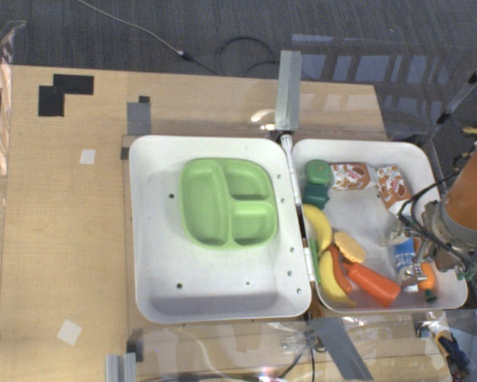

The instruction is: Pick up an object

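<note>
Camera view, risk: Because the end effector [417,267] sits low at the right edge of the right bin [441,159], among crowded items, a neighbour could be nudged or a grip could slip; whether it is released or clenched cannot be told.
Candidate object: a small blue-and-white bottle [404,255] lies just beside the end effector, near the bin's right wall; no item is seen gripped.
Obstructions: an orange carrot [373,283], a round bun [350,248] and bananas [324,249] are packed along the front edge.
Further items: snack packets [351,176] and green blocks [317,183] lie at the back edge.
Left bin: a green divided tray [227,201] is held at the centre of the left bin [154,285], well apart.
</note>
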Robot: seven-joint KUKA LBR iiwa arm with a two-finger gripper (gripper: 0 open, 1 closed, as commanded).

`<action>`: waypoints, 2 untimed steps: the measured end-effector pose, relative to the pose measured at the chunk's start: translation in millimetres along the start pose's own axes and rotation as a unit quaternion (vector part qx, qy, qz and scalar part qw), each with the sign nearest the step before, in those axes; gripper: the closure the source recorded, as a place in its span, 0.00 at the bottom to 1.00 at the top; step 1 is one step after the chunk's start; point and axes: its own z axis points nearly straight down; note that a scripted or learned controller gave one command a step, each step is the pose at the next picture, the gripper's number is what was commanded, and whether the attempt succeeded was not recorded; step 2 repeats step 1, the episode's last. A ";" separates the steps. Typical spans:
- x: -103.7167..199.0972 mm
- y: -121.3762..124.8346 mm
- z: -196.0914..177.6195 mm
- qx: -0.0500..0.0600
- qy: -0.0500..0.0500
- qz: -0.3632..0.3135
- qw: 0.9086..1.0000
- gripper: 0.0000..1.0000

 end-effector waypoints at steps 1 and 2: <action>-4.8 -0.9 1.1 -0.001 0.004 -0.011 1.000 0.00; -4.8 -0.9 1.1 -0.001 0.004 -0.011 1.000 0.00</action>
